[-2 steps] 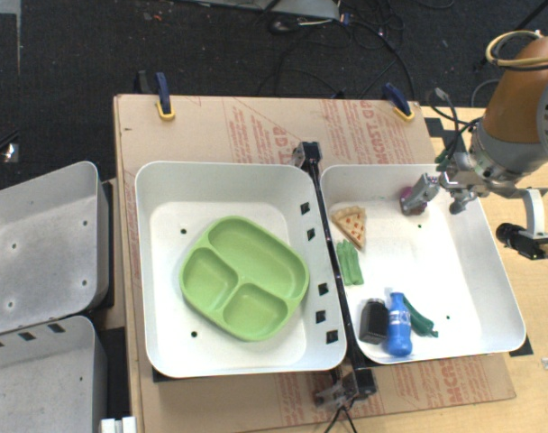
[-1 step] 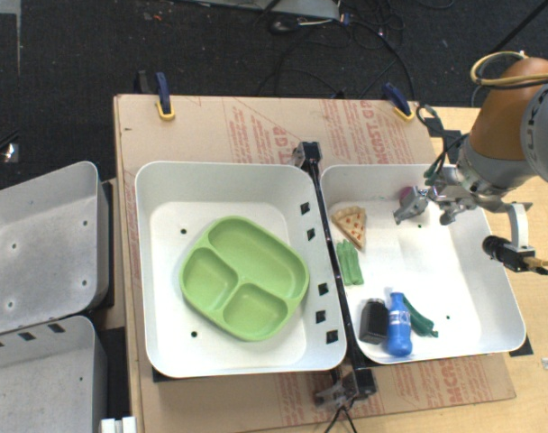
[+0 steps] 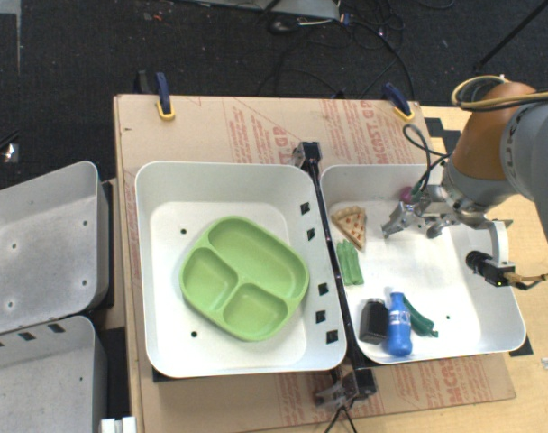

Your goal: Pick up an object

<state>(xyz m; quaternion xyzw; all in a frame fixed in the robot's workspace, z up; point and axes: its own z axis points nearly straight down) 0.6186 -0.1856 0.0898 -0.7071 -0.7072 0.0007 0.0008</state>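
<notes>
Nearest camera: blue bottle [image 3: 398, 324] by the front edge of the right bin [image 3: 490, 332], touching a black block [image 3: 374, 321] on its left and a dark green strip [image 3: 420, 320] on its right.
Tool: the tool [image 3: 415, 223] hangs low over the back half of the right bin, metal fingers spread apart, nothing between them.
Just beside tool: a small purple bit [image 3: 406, 192] by the back wall; what it is cannot be told.
Closest target: pizza slice toy [image 3: 351, 225], just left of the tool, near the divider.
Further out: green pod [image 3: 349, 262] along the divider, in front of the slice.
Left bin: green divided plate [image 3: 245, 278], well apart from the tool.
Risk: the slice lies flat and close to the wall, so the fingers may close above it or strike the divider.
Risk two: the crowded front cluster could let one piece shove another aside.
</notes>
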